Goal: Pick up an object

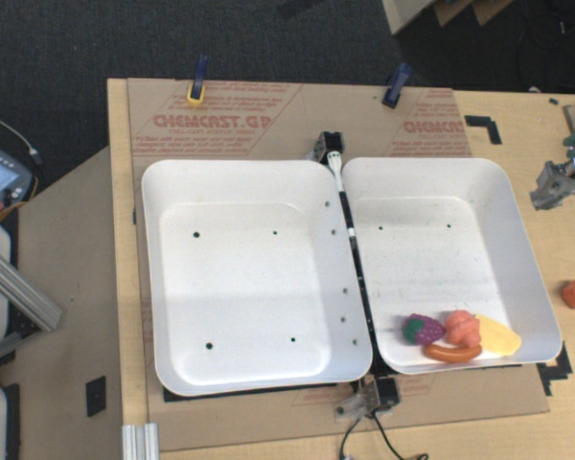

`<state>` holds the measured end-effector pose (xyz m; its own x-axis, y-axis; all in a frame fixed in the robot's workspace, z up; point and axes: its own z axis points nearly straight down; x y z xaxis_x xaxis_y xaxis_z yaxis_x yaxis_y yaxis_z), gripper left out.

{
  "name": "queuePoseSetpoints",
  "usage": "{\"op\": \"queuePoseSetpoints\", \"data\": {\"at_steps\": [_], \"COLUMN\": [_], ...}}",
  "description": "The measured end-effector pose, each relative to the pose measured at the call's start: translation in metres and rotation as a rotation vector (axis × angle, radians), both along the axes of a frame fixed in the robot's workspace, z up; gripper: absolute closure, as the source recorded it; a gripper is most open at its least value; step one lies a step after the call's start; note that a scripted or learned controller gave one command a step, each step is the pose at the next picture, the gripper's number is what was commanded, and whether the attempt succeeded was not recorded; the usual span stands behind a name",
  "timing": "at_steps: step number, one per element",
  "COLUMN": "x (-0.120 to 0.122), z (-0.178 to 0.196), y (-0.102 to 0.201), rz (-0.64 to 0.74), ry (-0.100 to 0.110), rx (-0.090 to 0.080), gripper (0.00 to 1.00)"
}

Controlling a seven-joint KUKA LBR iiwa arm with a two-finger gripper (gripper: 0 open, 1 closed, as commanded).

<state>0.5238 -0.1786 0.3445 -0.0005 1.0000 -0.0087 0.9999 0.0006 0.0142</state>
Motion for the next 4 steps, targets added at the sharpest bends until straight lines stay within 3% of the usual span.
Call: {"op": "queuePoseSetpoints", "data": {"at_steps": [4], "x": [0.003], "z": [0.042], "y": [-0.001], "rz": [0.002], "ry": [-0.016], "rx": [-0.009], "gripper": [1.0]}}
